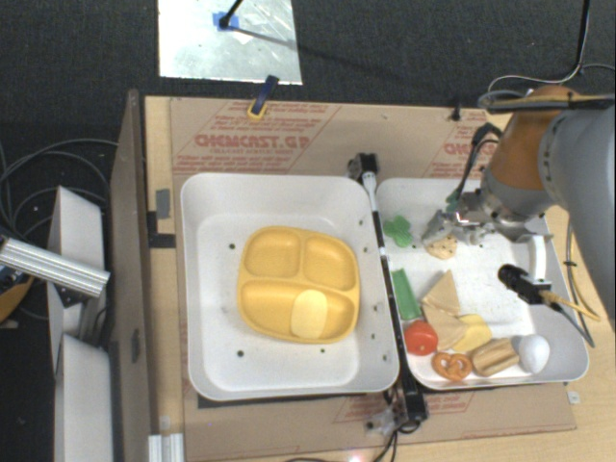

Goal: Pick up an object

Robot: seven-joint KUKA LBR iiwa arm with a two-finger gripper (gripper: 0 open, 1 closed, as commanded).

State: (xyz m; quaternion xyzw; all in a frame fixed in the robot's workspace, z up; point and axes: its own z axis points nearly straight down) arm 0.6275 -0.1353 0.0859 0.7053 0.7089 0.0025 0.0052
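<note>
- You see the grey arm reaching in from the right, its tool (pixel 450 221) lowered into the right bin (pixel 558 369) just above a small pale, speckled crumbly chunk (pixel 442 247) near the bin's upper middle.
- Whether the tool grips or is parted, you cannot tell.
- The chunk lies on the bin floor, right of a green piece (pixel 397 229) and above a tan wedge (pixel 445 295).
- Lower down sit a red tomato (pixel 421 338), a pretzel (pixel 451 365), and a white egg (pixel 532 352).
- In the left bin (pixel 217 373), a yellow divided plate (pixel 296 282) rests.
</note>
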